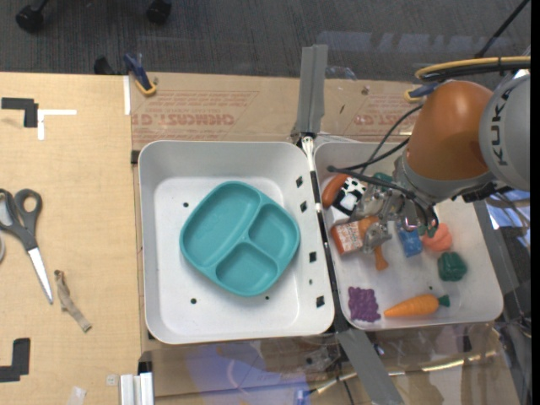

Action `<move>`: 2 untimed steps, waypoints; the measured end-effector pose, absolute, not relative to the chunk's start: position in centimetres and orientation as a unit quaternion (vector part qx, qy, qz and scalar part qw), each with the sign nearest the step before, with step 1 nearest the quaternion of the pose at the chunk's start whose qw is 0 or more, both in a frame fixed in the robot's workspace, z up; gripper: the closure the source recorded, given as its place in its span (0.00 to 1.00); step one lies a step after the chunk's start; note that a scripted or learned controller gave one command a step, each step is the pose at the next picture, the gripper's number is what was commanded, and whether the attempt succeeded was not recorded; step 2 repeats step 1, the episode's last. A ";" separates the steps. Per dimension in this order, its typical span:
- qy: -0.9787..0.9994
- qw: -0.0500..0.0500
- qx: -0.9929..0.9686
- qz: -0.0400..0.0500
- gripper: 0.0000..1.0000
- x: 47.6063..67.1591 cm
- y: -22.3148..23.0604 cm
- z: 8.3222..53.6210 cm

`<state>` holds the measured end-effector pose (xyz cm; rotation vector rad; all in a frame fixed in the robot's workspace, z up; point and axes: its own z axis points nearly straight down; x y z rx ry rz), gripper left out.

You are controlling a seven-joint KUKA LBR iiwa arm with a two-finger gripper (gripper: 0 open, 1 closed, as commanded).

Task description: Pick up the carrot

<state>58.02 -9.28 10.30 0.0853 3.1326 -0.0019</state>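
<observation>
One carrot (413,305), orange with a green top, lies on its side near the front wall of the right bin (477,298). Its tip points left and its top right, slightly tilted. It is clear of the gripper and nothing touches it.

One bunch of purple grapes (364,305) lies just left of the carrot's tip, apart from it.

One dark green item (452,266) lies above the carrot's top end, near the bin's right side.

One gripper (395,224) hangs over the middle of the right bin, well back from the carrot, among a crowd of small things. Whether it is open or closed, or has hold of anything, cannot be told from this angle.

One blue block (411,244) and one pinkish-orange item (438,239) sit just beside the gripper on its right. One orange packet (348,237) sits on its left.

One arm (447,133), grey with an orange band, reaches in from the right above the bin's rear.

One left bin (160,226) holds a teal divided plate (192,234).

One pair of scissors (27,226) lies on the bench (76,167), well left of both bins.
</observation>
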 end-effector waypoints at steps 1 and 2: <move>0.996 0.001 0.094 0.000 1.00 55.9 -4.5 19.2; 0.996 0.001 0.094 0.000 1.00 55.9 -4.5 19.2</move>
